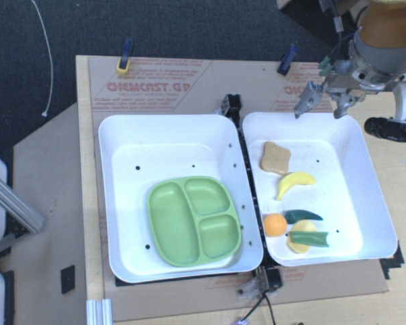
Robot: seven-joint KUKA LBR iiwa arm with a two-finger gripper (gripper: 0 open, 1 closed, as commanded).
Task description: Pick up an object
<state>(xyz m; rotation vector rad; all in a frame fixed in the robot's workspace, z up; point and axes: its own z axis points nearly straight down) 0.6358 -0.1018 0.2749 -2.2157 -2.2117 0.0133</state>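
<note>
Step in hand: reaching toward a piece of food in the right bin [365,154].
Doing it well: I would drop straight over the banana [294,183], which lies apart from its neighbours, then close across its narrow width.
Claw: the gripper [323,104] hangs spread above the bin's far rim, holding and touching nothing.

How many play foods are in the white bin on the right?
5. A tan bread slice near the back, a yellow banana in the middle, then an orange, a dark green pepper and a yellow-green piece at the front. Something might hide underneath.
</note>
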